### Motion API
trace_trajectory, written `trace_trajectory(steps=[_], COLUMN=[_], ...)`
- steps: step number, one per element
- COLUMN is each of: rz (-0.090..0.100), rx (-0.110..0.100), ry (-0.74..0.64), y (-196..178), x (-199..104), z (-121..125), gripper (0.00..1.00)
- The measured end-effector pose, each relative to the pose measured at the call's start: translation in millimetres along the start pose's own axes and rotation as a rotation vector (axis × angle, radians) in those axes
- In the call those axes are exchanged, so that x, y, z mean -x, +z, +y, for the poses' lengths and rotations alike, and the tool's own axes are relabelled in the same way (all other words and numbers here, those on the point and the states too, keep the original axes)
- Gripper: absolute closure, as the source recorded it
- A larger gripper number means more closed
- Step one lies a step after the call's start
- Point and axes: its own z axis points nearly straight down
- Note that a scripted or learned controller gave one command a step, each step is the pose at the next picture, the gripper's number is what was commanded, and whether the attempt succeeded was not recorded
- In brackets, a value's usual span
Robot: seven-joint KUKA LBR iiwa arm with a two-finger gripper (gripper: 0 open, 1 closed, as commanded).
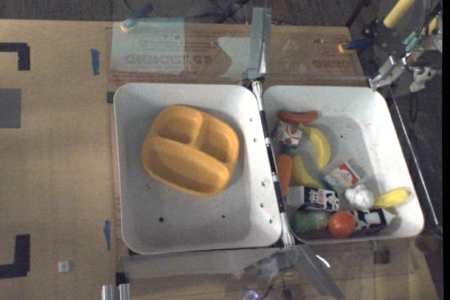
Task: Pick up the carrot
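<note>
Two shallow white bins are sitting side by side on a wooden counter [56,172], seen from above at a slant. The left bin [140,221] is holding a yellow divided tray [190,149], which is lying slightly turned near the bin's middle.

The right bin [365,109] is holding a cluster of toy foods. The carrot [284,172], small and orange, is lying against the bin's left wall, running roughly along that wall. Just above it a small round carton [288,135] is standing, and beyond that a red sausage [297,116] is lying near the far wall. A yellow banana [320,145] is curving just right of the carrot. Below the carrot a black-and-white milk carton [316,199] is lying, with a green round fruit [309,221] and a red tomato [342,224] near the front wall. A lemon-yellow piece [391,198] is resting at the right side.

The robot's hand [408,70] is hanging at the upper right, outside the right bin's far corner (well apart from the carrot); whether it is open or closed cannot be told.
</note>
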Motion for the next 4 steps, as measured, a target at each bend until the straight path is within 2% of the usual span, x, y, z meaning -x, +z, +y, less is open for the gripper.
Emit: trace_trajectory(steps=[1, 2, 3, 4], rz=[0.001, -0.003, 0.006, 0.007], rx=[-0.001, 0.005, -0.003, 0.005], ry=[-0.273, -0.091, -0.243, -0.401], y=[80.9, -11.8, 142.7, 171.7], x=[0.4, 0.8, -2.6, -6.6], z=[-42.6, -23.8, -94.2, -27.6], gripper=[0.0, 0.0, 0.0, 0.0])
